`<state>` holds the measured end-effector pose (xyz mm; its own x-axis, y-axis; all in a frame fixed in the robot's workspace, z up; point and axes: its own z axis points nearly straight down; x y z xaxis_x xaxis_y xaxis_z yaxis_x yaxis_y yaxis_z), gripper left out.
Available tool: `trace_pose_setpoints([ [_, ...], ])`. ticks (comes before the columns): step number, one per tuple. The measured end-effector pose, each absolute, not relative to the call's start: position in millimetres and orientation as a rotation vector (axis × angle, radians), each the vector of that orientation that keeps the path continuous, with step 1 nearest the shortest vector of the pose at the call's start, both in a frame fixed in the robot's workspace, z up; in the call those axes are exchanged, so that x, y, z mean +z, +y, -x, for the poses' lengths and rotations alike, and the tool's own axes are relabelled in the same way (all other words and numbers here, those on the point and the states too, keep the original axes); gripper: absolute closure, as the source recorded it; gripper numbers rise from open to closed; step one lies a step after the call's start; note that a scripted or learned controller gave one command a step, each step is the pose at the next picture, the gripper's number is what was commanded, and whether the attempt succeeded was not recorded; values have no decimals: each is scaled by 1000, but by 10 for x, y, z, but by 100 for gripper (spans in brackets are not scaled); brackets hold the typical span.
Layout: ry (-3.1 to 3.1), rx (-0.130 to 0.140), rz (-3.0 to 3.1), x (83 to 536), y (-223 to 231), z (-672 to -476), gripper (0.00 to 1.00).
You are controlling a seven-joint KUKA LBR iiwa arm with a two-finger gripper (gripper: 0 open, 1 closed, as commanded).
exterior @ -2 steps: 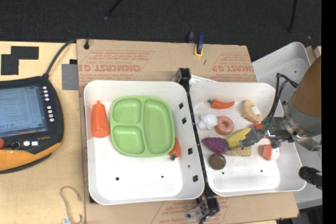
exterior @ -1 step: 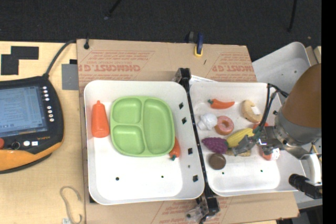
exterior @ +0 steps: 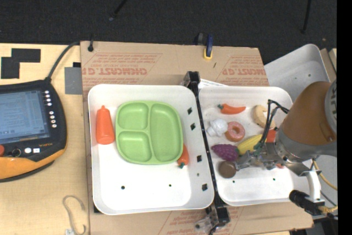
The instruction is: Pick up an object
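Right bin [exterior: 242,201]: arm over its right side, gripper [exterior: 254,159] low among the toys, jaw state can't tell. Nearest it: grapes [exterior: 224,151], banana [exterior: 248,144], brown ball [exterior: 226,169], all just beside. Judging: light hard plastic, slick, rolls. Take the grapes across their short width; bumps should give grip.
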<state>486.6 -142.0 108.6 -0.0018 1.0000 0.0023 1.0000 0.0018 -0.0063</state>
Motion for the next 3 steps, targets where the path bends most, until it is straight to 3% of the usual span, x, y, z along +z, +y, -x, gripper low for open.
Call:
trace_pose_setpoints([
  [1, -2221, 3, 2216, 863, -1392, -4866, 0],
  [2, -2212, 1, 2227, 978, -1416, -4864, 100],
  [3, -2221, 0, 2222, 1578, -1370, -4889, 100],
])
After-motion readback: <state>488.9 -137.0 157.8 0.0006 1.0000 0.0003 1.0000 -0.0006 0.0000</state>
